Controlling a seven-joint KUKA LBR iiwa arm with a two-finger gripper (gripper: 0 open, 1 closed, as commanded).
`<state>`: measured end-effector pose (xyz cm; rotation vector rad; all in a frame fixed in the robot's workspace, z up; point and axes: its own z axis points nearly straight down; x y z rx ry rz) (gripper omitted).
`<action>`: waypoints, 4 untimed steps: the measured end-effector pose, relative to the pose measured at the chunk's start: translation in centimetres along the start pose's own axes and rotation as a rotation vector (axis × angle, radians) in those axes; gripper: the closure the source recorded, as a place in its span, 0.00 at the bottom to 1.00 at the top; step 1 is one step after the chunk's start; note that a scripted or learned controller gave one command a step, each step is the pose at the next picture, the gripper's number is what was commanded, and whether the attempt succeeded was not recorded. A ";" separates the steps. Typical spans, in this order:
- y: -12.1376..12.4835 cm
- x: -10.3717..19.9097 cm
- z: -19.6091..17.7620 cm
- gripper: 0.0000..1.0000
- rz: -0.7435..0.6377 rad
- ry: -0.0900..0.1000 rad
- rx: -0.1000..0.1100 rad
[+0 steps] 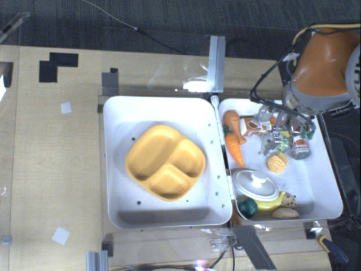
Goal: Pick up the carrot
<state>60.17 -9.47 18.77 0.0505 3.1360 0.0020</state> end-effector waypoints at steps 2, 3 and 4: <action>7.2 4.3 0.0 0.00 0.435 -0.007 -0.002; 6.1 9.7 0.2 0.00 0.541 -0.001 0.001; -2.2 10.7 9.3 0.00 0.675 -0.022 -0.002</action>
